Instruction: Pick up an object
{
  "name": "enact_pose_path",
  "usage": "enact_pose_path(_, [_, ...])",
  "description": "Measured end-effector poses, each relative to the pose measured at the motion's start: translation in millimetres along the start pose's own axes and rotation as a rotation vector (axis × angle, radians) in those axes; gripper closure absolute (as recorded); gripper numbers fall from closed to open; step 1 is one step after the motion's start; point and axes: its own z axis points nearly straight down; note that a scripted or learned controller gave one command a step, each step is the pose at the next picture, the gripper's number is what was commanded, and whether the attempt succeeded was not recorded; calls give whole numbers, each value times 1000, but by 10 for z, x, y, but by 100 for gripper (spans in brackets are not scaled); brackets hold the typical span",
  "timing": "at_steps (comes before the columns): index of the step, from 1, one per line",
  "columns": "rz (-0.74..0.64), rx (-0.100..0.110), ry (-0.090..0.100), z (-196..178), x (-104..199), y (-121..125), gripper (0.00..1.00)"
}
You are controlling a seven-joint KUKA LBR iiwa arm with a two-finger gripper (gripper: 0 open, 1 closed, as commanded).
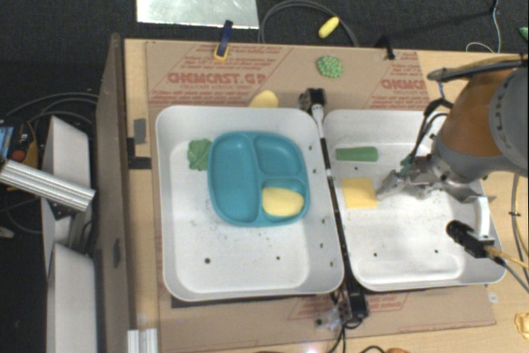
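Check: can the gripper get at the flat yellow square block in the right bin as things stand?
Probably yes. The gripper hangs in the right white bin, just right of the flat yellow square block. The block's top is uncovered; the green rectangular block lies apart, farther back.

My bench [207, 74]: brown board top, red lettering. Two white bins sit on it side by side, left bin [240, 273], right bin [413, 264], rims touching. Behind bins on board: green knobbly piece [330, 66], yellow piece [264, 100] at left bin's rear rim.
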Motion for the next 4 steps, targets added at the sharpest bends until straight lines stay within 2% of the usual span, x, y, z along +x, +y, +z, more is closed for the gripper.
enact_pose_path(1, [-2,-7,-3,-12,-515,112,0])
enact_pose_path(2, [-13,-25,-5,-2066,-115,409,0])
enact_pose_path(3, [-11,4,4,-770,424,282,0])
enact_pose_path(4, [-5,-1,1,34,601,29,0])
